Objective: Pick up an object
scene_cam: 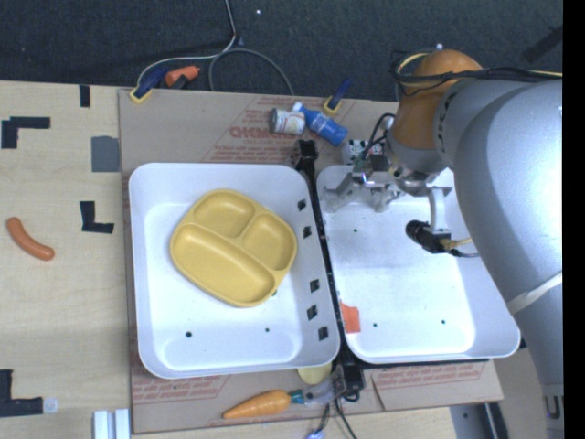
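Your counter (pixel 64 337) carries a cardboard sheet (pixel 228 126) with two white bins (pixel 146 273) side by side. A toy sausage (pixel 30 239) lies far left; you see a carrot (pixel 259 404) at the front edge.

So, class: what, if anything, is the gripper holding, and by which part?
It cannot be told. The gripper sits at the right bin's far edge, with nothing visible in it.

red print on cardboard (pixel 239 133), unreadable
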`<state>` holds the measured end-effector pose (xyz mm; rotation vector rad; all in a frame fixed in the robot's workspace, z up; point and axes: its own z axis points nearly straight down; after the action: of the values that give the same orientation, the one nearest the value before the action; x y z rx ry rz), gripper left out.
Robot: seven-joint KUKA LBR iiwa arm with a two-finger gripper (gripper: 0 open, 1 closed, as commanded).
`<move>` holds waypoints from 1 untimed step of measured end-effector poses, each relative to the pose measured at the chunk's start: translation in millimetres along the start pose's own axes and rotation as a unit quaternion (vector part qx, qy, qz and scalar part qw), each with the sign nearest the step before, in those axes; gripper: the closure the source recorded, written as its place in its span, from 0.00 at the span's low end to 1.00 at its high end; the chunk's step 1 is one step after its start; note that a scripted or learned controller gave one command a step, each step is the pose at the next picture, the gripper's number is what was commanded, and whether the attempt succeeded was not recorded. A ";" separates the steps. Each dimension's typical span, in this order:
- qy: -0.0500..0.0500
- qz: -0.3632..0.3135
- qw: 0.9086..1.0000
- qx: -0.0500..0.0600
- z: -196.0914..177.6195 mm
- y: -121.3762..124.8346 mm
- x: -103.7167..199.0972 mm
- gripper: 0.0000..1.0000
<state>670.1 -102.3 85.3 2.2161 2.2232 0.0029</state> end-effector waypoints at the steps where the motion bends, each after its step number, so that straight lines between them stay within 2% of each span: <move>1: -0.001 0.000 1.000 0.000 -10.4 -0.9 -0.1 1.00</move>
<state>669.2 -102.4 95.7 2.2142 2.2224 -0.0003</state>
